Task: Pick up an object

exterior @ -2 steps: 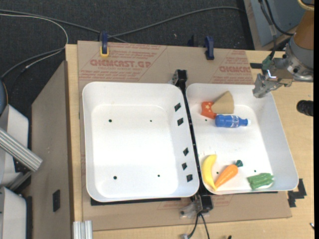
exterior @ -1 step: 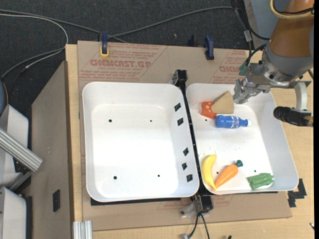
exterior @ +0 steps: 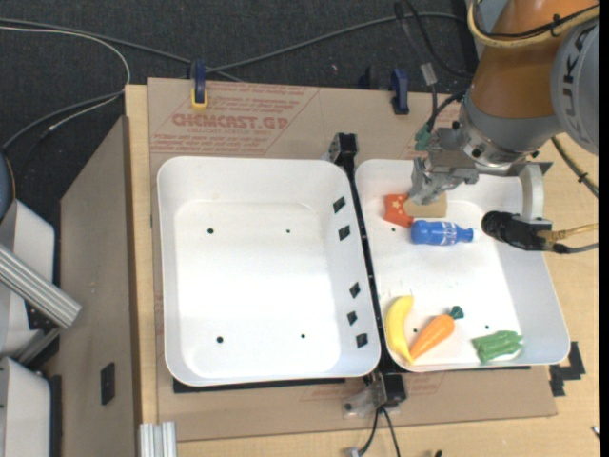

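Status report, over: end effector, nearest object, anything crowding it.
End effector low over right bin, far end. Red block just beside it, not seen gripped. Blue bottle lying close by, crowding the block.

Grey arm (exterior: 580, 74), orange band (exterior: 523, 41), metal end effector (exterior: 430, 190)

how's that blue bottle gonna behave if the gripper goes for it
The blue bottle lies on its side in the right bin, so a nudge would probably roll it. It looks like smooth, rigid plastic, likely light and a bit slippery.
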Action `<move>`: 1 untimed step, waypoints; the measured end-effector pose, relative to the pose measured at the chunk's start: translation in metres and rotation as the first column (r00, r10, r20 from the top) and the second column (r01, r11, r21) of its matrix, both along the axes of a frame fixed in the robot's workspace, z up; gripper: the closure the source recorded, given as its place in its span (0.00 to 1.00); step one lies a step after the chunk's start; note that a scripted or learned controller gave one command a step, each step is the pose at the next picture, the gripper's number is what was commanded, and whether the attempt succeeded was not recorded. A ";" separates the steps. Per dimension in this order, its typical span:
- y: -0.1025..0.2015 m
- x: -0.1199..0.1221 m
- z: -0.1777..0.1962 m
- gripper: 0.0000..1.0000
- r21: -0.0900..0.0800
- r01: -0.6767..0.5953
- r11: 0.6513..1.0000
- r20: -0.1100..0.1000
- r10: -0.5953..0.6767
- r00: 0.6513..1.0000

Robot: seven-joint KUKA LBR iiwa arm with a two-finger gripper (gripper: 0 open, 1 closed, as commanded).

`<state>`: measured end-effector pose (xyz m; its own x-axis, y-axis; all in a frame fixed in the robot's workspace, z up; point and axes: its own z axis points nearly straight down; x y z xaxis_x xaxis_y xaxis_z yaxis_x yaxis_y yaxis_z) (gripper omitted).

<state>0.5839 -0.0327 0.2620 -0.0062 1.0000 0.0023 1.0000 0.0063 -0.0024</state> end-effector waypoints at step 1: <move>0.058 -0.018 0.000 1.00 0.000 0.000 1.000 -0.001 0.000 1.000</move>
<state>0.5662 0.0249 0.2624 -0.0067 1.0000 0.0026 1.0000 0.0067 -0.0031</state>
